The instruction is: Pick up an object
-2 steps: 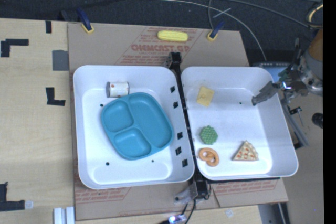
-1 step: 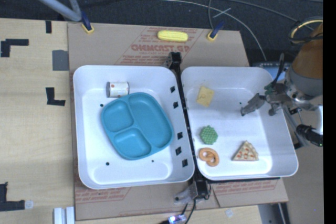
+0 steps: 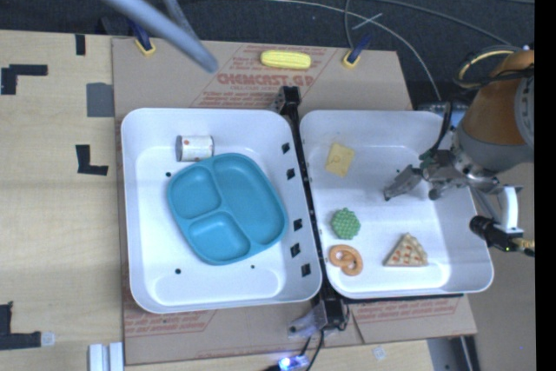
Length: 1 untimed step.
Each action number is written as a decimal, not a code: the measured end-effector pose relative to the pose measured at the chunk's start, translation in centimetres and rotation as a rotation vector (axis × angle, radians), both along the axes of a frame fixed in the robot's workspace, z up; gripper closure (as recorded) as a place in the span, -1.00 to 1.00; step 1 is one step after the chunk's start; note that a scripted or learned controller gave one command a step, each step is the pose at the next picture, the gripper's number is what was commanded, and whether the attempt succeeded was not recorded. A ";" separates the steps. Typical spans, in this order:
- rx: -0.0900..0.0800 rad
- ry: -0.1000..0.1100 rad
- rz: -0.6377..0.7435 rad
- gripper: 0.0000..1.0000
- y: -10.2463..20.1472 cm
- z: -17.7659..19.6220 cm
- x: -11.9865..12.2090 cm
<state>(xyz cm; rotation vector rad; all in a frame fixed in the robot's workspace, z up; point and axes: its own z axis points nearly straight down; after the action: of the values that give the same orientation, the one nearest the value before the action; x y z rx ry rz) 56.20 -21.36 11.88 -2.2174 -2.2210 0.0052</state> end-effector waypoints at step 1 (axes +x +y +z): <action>0.000 -0.003 0.001 1.00 0.0 1.2 0.1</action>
<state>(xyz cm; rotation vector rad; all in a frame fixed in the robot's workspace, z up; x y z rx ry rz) 56.28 -21.33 13.12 -2.2184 -2.2234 0.0018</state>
